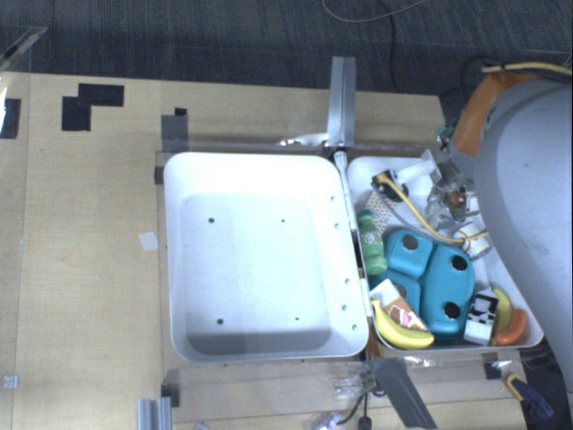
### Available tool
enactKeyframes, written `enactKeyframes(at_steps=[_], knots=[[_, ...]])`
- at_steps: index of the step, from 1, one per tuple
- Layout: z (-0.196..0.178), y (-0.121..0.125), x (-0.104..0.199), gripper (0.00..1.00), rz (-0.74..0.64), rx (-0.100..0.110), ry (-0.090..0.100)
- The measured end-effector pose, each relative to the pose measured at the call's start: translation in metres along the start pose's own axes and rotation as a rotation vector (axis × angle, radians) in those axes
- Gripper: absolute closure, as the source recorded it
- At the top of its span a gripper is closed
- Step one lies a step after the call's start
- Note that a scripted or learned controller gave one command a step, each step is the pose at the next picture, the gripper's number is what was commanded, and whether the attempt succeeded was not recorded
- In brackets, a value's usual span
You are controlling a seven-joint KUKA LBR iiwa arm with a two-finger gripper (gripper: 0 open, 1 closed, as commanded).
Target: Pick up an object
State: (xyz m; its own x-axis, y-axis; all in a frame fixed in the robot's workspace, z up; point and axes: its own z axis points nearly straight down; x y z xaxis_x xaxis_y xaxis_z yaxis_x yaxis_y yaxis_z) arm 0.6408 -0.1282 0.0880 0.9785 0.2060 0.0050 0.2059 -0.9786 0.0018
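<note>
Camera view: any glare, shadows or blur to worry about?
Camera view: even, soft overhead light; the left bin carries a faint grey shadow along its near inner wall, no harsh glare. The arm looms large and soft-edged at the right, covering part of the right bin. The banana and teal block read clearly; the tool area is cluttered and hard to resolve.

Right bin (pixel 534 337), contents: large teal plastic piece with dark holes (pixel 434 274), lying flat at centre; green bottle (pixel 372 245) along the left wall. Yellow banana (pixel 400 330) at the near edge; black-and-white block (pixel 481 316) and orange-red piece (pixel 510 328) in the near right corner.
</note>
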Motion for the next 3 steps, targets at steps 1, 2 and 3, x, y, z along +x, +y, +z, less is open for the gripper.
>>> enactKeyframes(at_steps=[1,2,3], knots=[[0.0,-0.043,0.032,1.0,0.001,0.003,0.003],[0.001,0.004,0.015,1.0,0.001,0.0,0.0],[0.001,0.037,0.012,1.0,0.001,0.0,0.0]])
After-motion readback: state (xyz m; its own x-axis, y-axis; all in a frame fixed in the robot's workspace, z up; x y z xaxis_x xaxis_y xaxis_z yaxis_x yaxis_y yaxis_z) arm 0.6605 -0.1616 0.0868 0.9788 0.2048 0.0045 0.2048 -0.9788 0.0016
